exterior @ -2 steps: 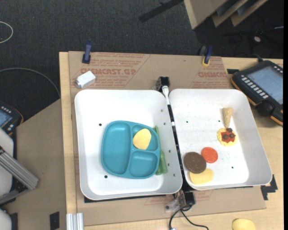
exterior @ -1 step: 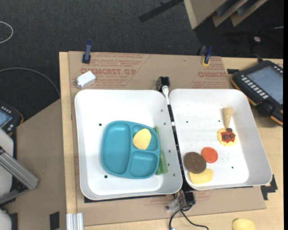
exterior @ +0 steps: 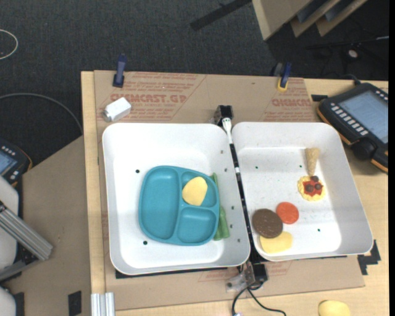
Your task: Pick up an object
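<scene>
Though well apart from toy foods (exterior: 267, 223) in the right bin (exterior: 271, 139), a yellow piece (exterior: 195, 191) in the blue tray (exterior: 162, 210), left bin (exterior: 123, 160).

You see dark carpet (exterior: 68, 37) behind a cardboard-topped surface (exterior: 185, 92), two blue clamps (exterior: 119, 71) on its far edge, a black pendant (exterior: 358, 117) at your right, wooden furniture (exterior: 302, 15) above, even light.

In the left bin (exterior: 117, 185) sits 1 divided tray (exterior: 162, 210); the right bin (exterior: 345, 185) holds 5 small items, lower centre.
</scene>
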{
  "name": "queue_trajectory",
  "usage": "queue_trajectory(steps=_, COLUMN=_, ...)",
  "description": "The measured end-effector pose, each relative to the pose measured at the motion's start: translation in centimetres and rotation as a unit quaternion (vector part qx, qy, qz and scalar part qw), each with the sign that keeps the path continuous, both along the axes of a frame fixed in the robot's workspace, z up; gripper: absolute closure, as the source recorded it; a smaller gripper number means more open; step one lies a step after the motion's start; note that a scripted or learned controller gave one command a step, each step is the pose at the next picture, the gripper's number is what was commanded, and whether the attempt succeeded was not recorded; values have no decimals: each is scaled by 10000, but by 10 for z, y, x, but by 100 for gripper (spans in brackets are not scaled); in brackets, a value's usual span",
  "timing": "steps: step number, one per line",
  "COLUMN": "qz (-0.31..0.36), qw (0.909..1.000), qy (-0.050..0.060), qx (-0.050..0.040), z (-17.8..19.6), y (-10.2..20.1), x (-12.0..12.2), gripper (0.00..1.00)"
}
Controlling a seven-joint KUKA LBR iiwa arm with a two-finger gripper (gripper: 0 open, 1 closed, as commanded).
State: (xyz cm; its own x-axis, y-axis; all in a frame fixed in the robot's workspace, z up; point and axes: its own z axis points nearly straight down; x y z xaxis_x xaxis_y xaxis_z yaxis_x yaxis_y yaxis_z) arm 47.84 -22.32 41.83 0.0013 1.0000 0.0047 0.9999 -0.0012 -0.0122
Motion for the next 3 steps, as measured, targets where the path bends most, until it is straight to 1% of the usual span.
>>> queue_trajectory(steps=1, qz=3, qw=10000, qy=17, qx=11, z=-228, y=1, x=16, gripper=100)
queue_trajectory(steps=2, qz=19, qw=9998, qy=-163, qx=-66, z=-48, y=9, x=23, gripper=100)
queue_trajectory(steps=3, qz=-6, qw=10000, qy=-34, qx=-13, z=-105, y=-1, x=-1, gripper=100)
